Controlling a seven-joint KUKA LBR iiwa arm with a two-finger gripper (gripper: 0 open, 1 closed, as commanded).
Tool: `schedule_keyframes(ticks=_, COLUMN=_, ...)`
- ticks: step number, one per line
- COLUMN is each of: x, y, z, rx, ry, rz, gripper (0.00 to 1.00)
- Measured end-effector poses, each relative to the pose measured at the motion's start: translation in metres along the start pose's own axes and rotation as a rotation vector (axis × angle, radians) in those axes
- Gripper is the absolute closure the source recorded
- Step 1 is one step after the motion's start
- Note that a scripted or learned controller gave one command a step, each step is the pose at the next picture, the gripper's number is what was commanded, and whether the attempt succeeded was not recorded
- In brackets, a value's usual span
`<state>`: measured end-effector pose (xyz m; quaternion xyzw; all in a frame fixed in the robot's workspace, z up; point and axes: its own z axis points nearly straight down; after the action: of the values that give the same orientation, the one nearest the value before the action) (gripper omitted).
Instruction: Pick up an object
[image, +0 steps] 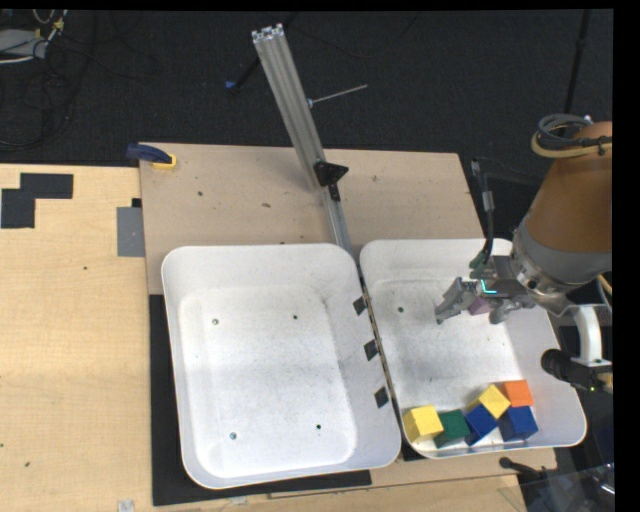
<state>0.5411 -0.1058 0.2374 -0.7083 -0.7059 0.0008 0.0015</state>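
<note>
Pale wooden worktop (70, 330) fills the left of the view, with black and grey patches set into it and dark floor behind. Next comes the left shallow white plastic bin (185, 290), and a slanted grey aluminium rail (295, 110) descends toward the seam between the two bins. The right shallow white plastic bin (420, 262) holds a cluster of small coloured blocks (478, 415) at its near corner: yellow, green, blue and orange, touching one another. Above that bin's middle hangs the end effector (470, 300), its fingers spread apart with nothing between them, well apart from the blocks. Judging by this, no pick is made; reaching, closing and lifting all remain.
</note>
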Motion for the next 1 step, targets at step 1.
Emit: schedule_keyframes(ticks=1, x=0.0006, y=-0.0007, z=0.0648, rx=0.007, ry=0.001, rz=-0.002, gripper=0.00)
